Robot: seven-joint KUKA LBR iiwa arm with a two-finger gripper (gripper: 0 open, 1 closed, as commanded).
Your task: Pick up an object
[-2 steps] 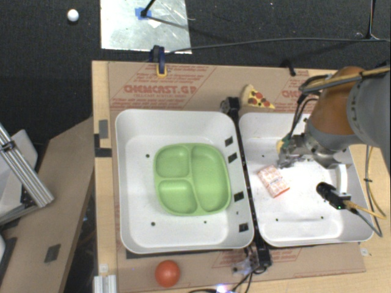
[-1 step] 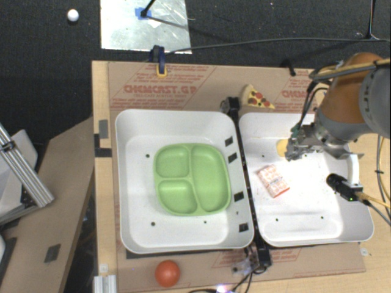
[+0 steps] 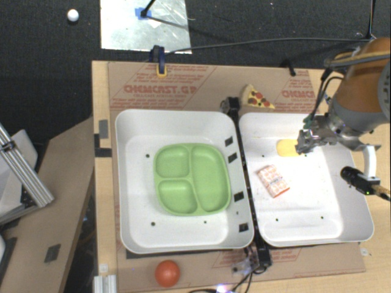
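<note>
In the right bin (image 3: 342,224) a yellow lump (image 3: 285,148) lies near the back wall, and a small pink-and-white packet (image 3: 272,180) lies toward the bin's left middle. My gripper (image 3: 303,144) hangs low over the right bin, its tip just right of the yellow lump and touching or nearly touching it. The packet sits apart from it, below and to the left. The left bin (image 3: 131,163) holds a green divided plate (image 3: 192,178).
A pizza-slice toy (image 3: 258,97) rests on the cardboard behind the bins. A red-orange ball (image 3: 167,273) sits on the board in front of the left bin. A blue clamp (image 3: 158,58) is at the board's back edge. A black cable and fitting (image 3: 360,180) hang over the right bin's right side.
</note>
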